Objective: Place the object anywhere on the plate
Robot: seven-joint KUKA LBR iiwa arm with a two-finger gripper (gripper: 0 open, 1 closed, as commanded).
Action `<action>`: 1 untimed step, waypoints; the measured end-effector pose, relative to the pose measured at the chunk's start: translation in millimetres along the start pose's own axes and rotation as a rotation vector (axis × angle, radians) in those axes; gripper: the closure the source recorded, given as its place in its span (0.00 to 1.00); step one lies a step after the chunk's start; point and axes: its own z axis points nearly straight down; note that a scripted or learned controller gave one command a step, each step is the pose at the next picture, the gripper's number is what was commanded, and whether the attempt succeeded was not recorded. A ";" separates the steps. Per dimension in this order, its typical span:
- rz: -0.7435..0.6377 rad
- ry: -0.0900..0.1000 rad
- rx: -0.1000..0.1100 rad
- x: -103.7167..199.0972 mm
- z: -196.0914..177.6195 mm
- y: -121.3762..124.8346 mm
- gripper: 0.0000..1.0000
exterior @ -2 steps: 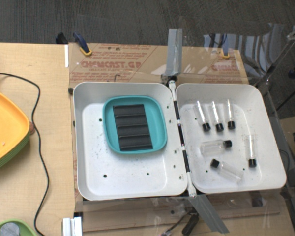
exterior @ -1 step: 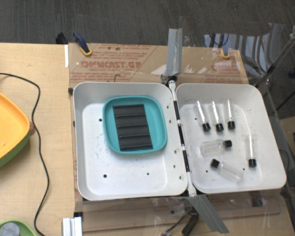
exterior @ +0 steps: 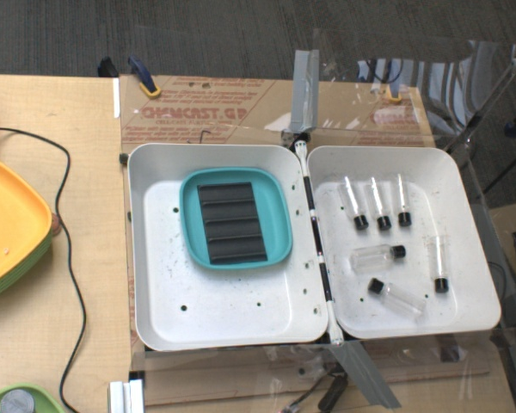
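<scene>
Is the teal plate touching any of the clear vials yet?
Apart. The camera view shows the teal plate in the left bin, while the clear vials all lie in the right bin, with the bins' rims between them.

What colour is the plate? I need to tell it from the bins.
Teal, with a dark ribbed centre; the plate shows best in the camera view.

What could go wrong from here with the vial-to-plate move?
1. The clear vials barely stand out against the white right bin; a grasp could likely miss.
2. Three upright-lying vials sit close together, so the claw may nudge neighbours.
3. The teal plate has a ribbed dark insert; a round vial might roll.
</scene>
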 end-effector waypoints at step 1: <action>0.125 -0.002 0.001 -4.3 1.0 -1.4 0.00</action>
